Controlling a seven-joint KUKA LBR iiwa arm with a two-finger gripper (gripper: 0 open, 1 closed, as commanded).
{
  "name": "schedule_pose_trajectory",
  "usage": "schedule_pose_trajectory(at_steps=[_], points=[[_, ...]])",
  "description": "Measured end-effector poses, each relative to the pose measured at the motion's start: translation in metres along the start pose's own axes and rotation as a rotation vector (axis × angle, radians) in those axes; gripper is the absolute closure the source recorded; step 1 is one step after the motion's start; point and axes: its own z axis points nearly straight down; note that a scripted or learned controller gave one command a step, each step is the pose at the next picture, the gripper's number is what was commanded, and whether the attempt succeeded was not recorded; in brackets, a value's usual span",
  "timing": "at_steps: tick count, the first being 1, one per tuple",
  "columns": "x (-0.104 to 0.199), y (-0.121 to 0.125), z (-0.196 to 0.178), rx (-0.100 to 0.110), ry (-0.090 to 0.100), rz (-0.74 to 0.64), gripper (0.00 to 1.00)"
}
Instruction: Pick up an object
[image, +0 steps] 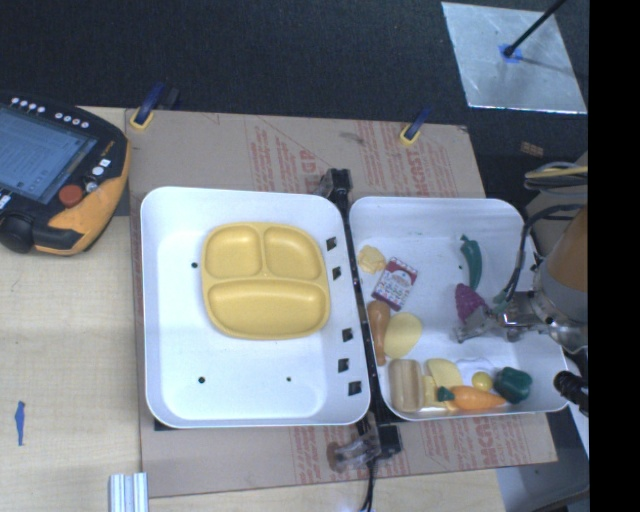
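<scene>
1. The gripper (478, 328) reached in from the right, low over the right bin (440, 212), its metal fingers pointing left toward the middle of that bin.
2. Whether its fingers stood wide or narrow could not be told; nothing could be seen between them.
3. A purple toy (468, 298) lay just beside the fingertips, on their upper side, so close that touching or apart could not be settled.
4. A green pepper (471, 259) lay above the purple toy, near the bin's far right part.
5. A small red and white packet (395, 283) sat left of centre, tilted, with a pale yellow piece (371, 259) just above and to its left.
6. An orange-brown piece (378, 320) lay along the bin's left wall, with a pale yellow round piece (403, 335) touching it on the right.
7. Along the near wall a crowded row stood: a tan bread-like piece (405, 384), a carrot (472, 400), a small yellow ball (483, 381) and a dark green piece (513, 383).
8. That row lay near the gripper, below it.
9. The left bin (165, 300) held a yellow divided plate (266, 280), well apart from the gripper.
10. A control pad (55, 180) rested on the bench at the far left.
</scene>
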Motion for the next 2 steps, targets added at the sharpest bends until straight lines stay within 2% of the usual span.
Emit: schedule_pose_trajectory(at_steps=[1, 2], points=[[0.051, 0.068, -0.002, -0.011, -0.001, -0.01, 0.0], [-0.006, 0.059, -0.075, -0.014, -0.007, 0.003, 0.0]])
